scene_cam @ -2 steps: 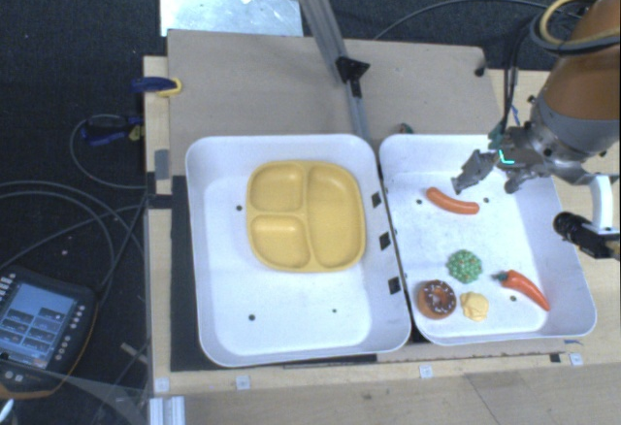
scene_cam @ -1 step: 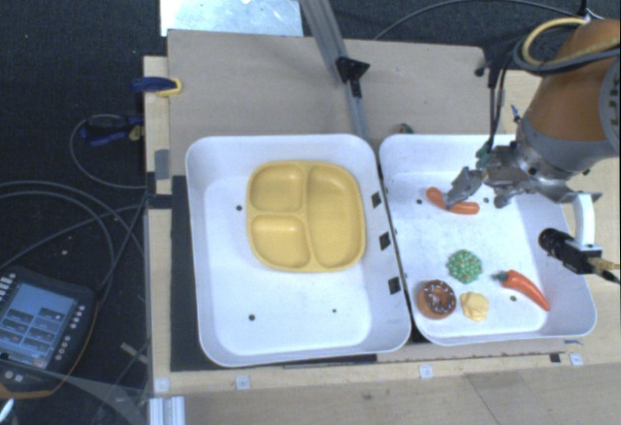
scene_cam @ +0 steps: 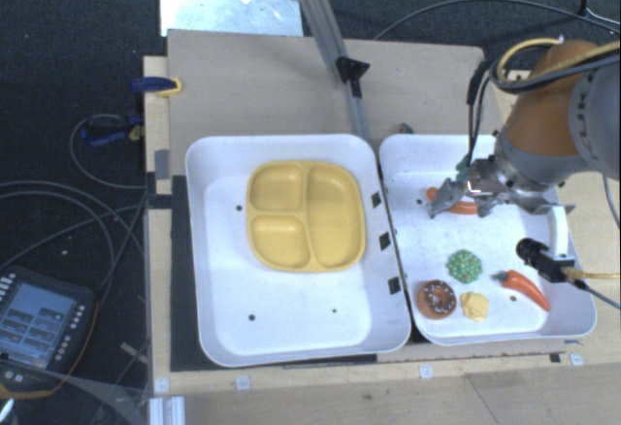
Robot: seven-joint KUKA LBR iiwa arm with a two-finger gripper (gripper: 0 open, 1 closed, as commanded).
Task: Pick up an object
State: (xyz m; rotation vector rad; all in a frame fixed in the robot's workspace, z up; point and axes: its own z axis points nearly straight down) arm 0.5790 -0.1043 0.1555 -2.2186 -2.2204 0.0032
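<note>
- Four small food toys clustered along the near edge of the right bin (scene_cam: 582,311): a green bumpy ball (scene_cam: 465,266), a chocolate doughnut (scene_cam: 437,298), a pale yellow piece (scene_cam: 474,306) and an orange carrot (scene_cam: 525,287), each a candidate for the pick.
- Doughnut and yellow piece just beside each other; green ball close behind them; carrot slightly apart toward the bin's right side, next to a black fitting (scene_cam: 541,259) on the arm's cable.
- Loosely scattered rather than stacked, likely so that each can be approached from above without pushing a neighbour.
- Farther back in the same bin, an orange-red item (scene_cam: 463,208) lying flat, partly covered by the gripper (scene_cam: 464,196).
- Gripper lowered over that item, right on or just above it; possibly the chosen target, though too blurred to say whether it sits between the fingers, and whether clenched or released cannot be told from this slant.
- Reaching in from the right, the grey arm with its orange band (scene_cam: 543,113), wrist bent downward so the tool meets the bin floor from above.
- In the left bin (scene_cam: 209,316), a yellow divided plate (scene_cam: 307,216) with three compartments, nothing visible in any of them, set near the middle and well apart from the toys.
- Between the bins, black clips (scene_cam: 385,241) along the shared edge, apparently keeping both trays together on the bench.
- Judged stage: descent onto a target, lift not yet made.
</note>
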